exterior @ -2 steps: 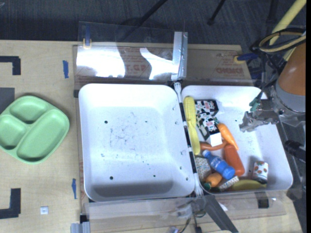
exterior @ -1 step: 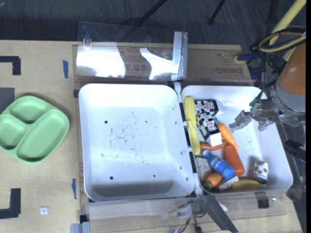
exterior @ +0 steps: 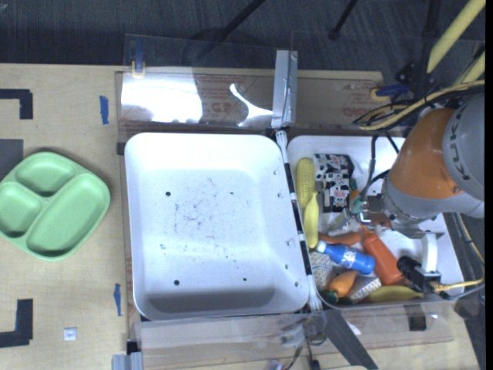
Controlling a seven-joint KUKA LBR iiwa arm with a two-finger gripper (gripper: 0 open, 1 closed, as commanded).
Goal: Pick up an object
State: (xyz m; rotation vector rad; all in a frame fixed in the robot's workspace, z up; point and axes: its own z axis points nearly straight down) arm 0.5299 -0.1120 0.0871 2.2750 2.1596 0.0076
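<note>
The right bin [exterior: 370, 143] holds a heap of objects. A yellow corn cob [exterior: 305, 177] and a yellow banana-like piece [exterior: 311, 223] lie along its left wall. A black-and-white patterned box [exterior: 332, 179] sits at the back. Toward the front lie a blue bottle [exterior: 347, 257], an orange bottle [exterior: 380, 257], a small orange piece [exterior: 343, 284] and a banana [exterior: 393, 292]. The grey and orange arm [exterior: 431, 164] leans over the bin from the right. Its gripper [exterior: 360, 211] is down among the objects, just above the orange bottle and right of the patterned box.
The left bin [exterior: 146, 156] lies beside the right one, with a shared rim between them. A green divided plate [exterior: 52, 203] rests on the bench at far left. A clear panel [exterior: 200, 91] stands behind the bins, and cables [exterior: 400, 102] run at the upper right.
</note>
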